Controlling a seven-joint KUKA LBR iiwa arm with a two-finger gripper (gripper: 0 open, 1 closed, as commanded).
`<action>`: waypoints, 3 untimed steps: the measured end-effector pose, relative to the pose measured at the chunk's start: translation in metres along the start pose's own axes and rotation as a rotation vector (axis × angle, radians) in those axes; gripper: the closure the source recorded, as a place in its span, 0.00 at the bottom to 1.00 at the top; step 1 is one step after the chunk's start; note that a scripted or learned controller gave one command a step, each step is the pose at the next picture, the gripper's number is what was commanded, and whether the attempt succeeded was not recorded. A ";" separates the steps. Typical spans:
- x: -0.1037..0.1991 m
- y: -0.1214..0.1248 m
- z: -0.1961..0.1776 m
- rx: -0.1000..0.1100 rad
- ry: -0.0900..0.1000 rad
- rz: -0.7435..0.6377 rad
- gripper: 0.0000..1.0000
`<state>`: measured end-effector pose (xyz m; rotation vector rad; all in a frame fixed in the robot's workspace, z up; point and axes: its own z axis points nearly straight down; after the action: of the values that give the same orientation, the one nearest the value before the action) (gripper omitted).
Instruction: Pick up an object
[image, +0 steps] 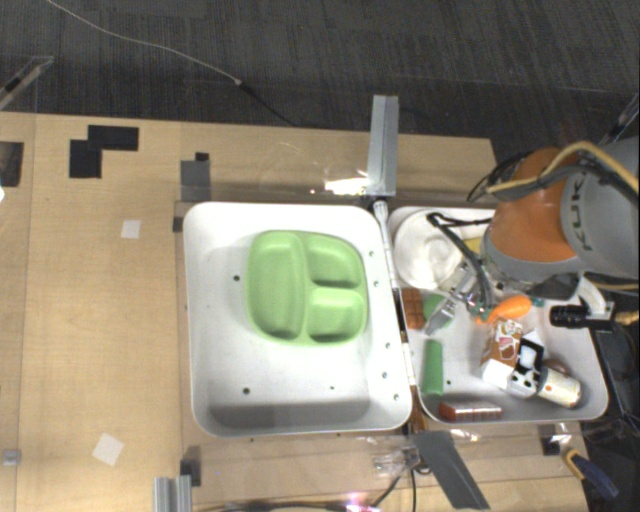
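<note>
The gripper (447, 305) dips into the right bin (600, 395), its spread impossible to tell. Cluttered pickings: a green cylinder (433, 368) at six o'clock, an orange piece (510, 307) at three o'clock.

The counter (90, 330) is seen as pale wood with a matt, smooth face. Both bins, the left bin (215, 330) and the right bin (590, 395), are made of white plastic with a soft sheen. A divided green tray (305, 285) of smooth, matt plastic is carried in the left one. The upright post (383, 145) is shown as brushed grey metal. A glossy orange band (530, 215) is borne by the arm, and the floor (300, 50) beyond is covered in dark, ribbed carpet.
</note>
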<state>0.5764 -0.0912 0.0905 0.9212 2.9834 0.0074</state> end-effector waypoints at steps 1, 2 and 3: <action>0.036 -0.028 -0.002 0.001 -0.003 0.063 0.00; 0.030 -0.026 -0.016 -0.005 -0.022 0.057 1.00; -0.024 -0.019 -0.170 0.001 -0.003 -0.061 1.00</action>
<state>0.5821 -0.1204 0.2607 0.8297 3.0075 0.0034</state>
